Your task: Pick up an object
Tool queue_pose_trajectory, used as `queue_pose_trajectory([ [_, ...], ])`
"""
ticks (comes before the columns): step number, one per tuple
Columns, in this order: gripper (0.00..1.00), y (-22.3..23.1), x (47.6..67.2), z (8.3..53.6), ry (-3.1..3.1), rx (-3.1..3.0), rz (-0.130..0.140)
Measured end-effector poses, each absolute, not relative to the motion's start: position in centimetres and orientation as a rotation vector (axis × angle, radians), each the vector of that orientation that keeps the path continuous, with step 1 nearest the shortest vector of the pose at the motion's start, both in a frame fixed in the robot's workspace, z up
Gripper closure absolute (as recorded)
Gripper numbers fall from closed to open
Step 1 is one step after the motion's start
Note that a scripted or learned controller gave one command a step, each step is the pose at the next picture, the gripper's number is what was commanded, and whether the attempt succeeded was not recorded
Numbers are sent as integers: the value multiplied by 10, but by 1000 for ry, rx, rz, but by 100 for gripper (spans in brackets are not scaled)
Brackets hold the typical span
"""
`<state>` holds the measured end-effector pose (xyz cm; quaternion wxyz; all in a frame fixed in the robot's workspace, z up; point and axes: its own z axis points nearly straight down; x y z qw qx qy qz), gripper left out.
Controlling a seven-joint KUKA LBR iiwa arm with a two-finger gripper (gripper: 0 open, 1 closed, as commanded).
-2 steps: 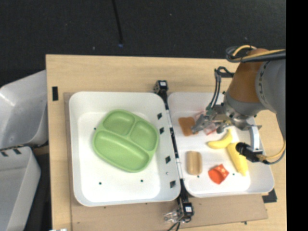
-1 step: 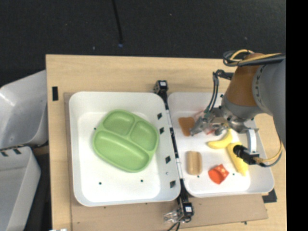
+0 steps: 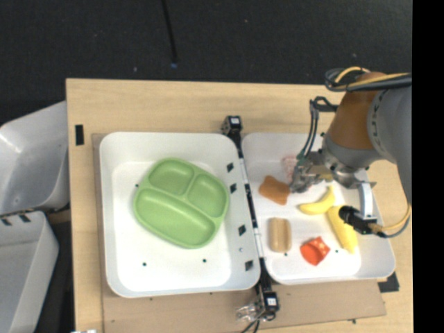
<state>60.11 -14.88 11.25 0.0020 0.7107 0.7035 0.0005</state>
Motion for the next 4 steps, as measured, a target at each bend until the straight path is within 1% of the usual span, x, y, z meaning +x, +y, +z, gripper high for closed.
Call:
queue_pose_trajectory([
  [1,100,-145,607,175,2221,2213,7],
  [3,100,-141,609,272,2222,2213,5],
  [4,100,-96,622,270,2225,2214,2],
])
